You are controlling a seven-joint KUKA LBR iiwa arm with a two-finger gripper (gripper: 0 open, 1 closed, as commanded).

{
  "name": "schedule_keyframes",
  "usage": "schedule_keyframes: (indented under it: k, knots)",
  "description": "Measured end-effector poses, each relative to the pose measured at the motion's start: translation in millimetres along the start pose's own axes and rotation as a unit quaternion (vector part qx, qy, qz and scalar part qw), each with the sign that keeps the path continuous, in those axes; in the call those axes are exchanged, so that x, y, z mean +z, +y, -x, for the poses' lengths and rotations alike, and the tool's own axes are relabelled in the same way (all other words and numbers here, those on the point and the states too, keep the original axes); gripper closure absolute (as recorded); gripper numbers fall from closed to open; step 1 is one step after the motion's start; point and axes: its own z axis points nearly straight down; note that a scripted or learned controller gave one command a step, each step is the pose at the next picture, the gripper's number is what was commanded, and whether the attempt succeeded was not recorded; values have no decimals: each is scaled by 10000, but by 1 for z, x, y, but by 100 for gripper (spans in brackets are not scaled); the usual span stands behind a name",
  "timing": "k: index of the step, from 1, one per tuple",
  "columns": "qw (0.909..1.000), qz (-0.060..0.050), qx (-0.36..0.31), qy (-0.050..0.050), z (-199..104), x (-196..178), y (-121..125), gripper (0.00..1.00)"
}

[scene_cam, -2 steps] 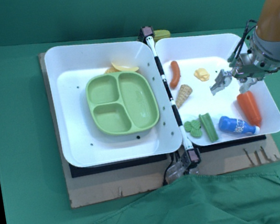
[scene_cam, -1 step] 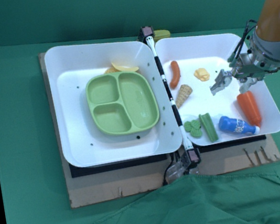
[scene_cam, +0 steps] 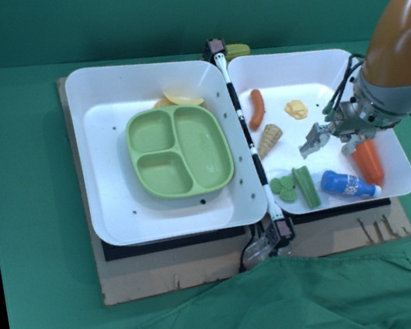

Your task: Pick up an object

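The right bin [scene_cam: 305, 57] holds several toy foods: a red sausage [scene_cam: 256, 108], a small yellow piece [scene_cam: 296, 109], a waffle cone [scene_cam: 269, 140], a green pea cluster [scene_cam: 283, 188], a green stalk [scene_cam: 305, 187], a blue bottle [scene_cam: 348, 184] and an orange carrot [scene_cam: 368, 161]. My gripper [scene_cam: 331, 143] hangs over the right half of this bin, just left of the carrot's top. It is open and nothing sits between the fingers. One grey finger [scene_cam: 312, 139] points left over bare bin floor.
The left bin [scene_cam: 100, 91] carries a green divided plate [scene_cam: 180, 150] with a yellow slice [scene_cam: 183, 99] behind it. A black-and-white divider bar [scene_cam: 242, 126] runs between the bins. Green cloth [scene_cam: 291, 302] lies in front of the bench.
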Motion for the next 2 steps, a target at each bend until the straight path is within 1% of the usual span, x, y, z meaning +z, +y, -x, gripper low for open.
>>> schedule_keyframes:
  k: [1, 2]
  knots:
    - [10000, -4, 0, 0, 0, 41, 2, 0]
    - [10000, 46, -3, -3, 2, 66, 5, 0]
